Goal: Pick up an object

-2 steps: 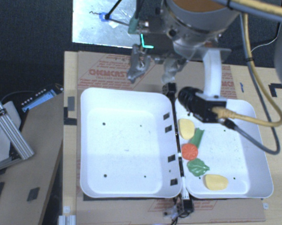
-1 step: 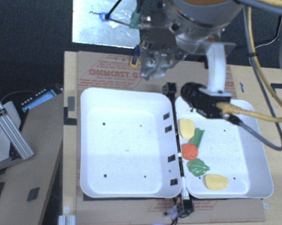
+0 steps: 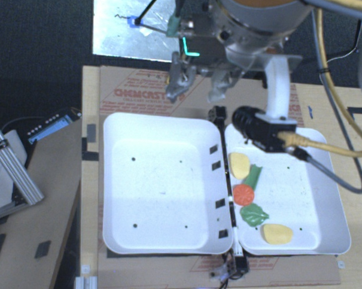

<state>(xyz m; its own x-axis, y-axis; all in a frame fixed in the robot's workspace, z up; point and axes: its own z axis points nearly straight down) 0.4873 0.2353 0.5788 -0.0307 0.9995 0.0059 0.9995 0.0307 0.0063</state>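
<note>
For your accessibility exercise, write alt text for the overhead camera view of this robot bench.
A robot gripper hangs open above the far edge of the left white bin, holding nothing. The right bin holds two yellow pieces, a red piece and two green ones.

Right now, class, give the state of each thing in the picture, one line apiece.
Tool: open, raised above the bins' far edge, holding nothing.
Left bin: flat on the bench.
Right bin: holds five pieces.
Yellow pieces: lying loose.
Red piece: touching both green pieces.
</note>
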